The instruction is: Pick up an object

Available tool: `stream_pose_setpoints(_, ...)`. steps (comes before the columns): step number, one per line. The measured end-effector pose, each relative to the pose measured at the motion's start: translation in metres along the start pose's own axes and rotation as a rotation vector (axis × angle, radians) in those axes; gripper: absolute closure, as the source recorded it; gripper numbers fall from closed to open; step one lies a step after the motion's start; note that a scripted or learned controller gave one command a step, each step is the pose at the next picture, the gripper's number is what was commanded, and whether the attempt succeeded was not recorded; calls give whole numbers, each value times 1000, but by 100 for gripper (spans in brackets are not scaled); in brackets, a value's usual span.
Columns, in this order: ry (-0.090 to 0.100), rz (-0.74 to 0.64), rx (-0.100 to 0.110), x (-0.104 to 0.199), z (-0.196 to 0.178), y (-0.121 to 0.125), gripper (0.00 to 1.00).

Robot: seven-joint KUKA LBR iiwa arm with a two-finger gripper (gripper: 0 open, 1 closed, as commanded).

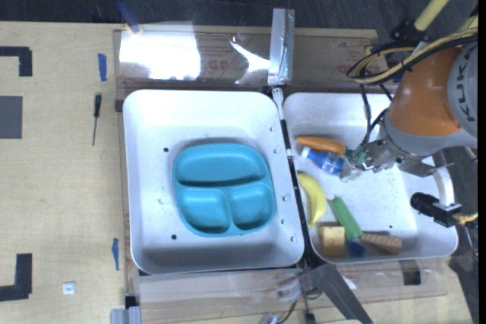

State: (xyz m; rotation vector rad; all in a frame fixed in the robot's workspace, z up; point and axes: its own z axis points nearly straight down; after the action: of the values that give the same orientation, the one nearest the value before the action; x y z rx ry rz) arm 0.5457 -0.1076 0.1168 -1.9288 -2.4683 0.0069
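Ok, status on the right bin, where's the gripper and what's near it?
Gripper low in right bin, by blue bottle. Nothing seen held. Carrot, banana, green piece crowd close.

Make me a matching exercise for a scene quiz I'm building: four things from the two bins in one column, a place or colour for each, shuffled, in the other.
Things:
1. divided plate
2. carrot
3. banana
4. wooden block

Descriptions:
A. yellow, against the right bin's left wall
B. tan, near the right bin's front edge
C. blue, in the left bin
D. orange, toward the back of the right bin

Pairs: 1-C, 2-D, 3-A, 4-B
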Motion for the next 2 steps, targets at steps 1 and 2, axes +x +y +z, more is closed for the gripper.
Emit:
stream_pose_setpoints(1,-4,0,-10,-1,-5,3,0)
stream_pose_setpoints(2,-6,108,-15,-17,29,72,0)
